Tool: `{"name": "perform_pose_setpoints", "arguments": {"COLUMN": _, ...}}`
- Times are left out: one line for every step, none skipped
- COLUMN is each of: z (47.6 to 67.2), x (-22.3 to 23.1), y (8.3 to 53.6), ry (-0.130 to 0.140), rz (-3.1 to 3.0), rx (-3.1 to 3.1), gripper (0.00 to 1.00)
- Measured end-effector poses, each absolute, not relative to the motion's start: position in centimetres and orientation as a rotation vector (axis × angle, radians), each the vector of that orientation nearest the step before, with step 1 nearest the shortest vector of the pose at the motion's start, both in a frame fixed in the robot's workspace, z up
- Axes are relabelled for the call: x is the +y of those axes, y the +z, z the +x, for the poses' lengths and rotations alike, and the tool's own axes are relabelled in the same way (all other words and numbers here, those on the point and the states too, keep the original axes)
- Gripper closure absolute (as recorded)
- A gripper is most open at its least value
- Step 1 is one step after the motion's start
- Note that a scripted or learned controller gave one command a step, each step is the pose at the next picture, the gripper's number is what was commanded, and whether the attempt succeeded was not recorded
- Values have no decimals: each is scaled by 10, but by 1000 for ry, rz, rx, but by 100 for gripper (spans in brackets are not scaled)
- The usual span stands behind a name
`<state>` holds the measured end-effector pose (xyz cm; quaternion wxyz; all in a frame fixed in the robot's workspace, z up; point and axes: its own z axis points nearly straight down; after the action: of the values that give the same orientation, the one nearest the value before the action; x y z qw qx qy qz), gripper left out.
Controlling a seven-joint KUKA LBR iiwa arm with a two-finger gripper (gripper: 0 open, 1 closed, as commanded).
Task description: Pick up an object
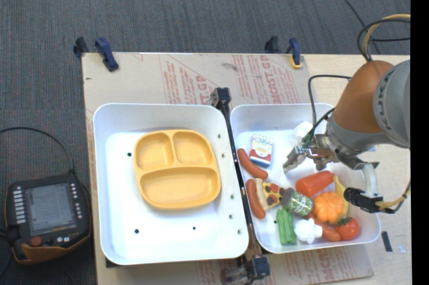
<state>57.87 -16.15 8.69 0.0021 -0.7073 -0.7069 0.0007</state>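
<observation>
Low in the frame, a black clamp [249,269] grips the front edge of the counter [161,79] between the two white bins. At lower left, off the counter, a grey and orange teach pendant [45,215] lies on the carpet. Left of centre, the left bin [107,136] carries a yellow divided plate [177,167] with three compartments. At right, the right bin [268,115] holds a heap of toy food: a small milk carton [261,150] toward its upper left, two sausages [253,164] along its left side, a pizza slice [270,193] beside them, a green vegetable [286,226] near the front wall, a white cauliflower piece [308,231] just beside it, an orange pumpkin [328,206], a carrot [314,182] above that, and a red tomato [348,228] at the lower right corner. Reaching in from the right, the arm's jaws [299,156] hang over the upper middle of this bin, just above the carrot; they look spread apart, with nothing seen between them. Blue clamps [106,53] hold the counter's far edge at upper left.
</observation>
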Motion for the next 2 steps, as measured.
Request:
{"name": "perform_pose_setpoints", "arguments": {"z": 579, "x": -162, "y": 97, "ry": 1, "rz": -2222, "rx": -2214, "gripper": 100}}
{"name": "perform_pose_setpoints", "arguments": {"z": 560, "x": -161, "y": 165, "ry": -1, "rz": -2224, "rx": -2219, "gripper": 100}}
